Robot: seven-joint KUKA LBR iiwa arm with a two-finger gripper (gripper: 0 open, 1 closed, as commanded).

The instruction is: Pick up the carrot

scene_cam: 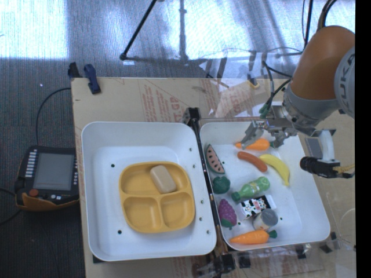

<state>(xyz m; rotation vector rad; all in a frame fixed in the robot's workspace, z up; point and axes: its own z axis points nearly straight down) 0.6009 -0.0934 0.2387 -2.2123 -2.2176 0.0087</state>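
Observation:
Two carrots lie in the right bin [310, 210]. A small orange carrot [254, 145] rests near the bin's far edge. A larger carrot [250, 237] with a green top lies along the near edge. My gripper [264, 138] hangs right over the small carrot, open, with one finger [250, 135] on the left and the other on the right above it. I cannot tell whether the fingers touch the carrot. The larger carrot is far from the gripper.
The right bin also holds a sausage [252, 161], banana [276, 168], watermelon slice [214, 159], green bottle [251, 189], a dark green vegetable [221, 184], purple fruit [227, 213], a cow-print carton [255, 206] and a can [265, 218]. The left bin [98, 155] holds a yellow divided plate [136, 213] with bread [163, 179].

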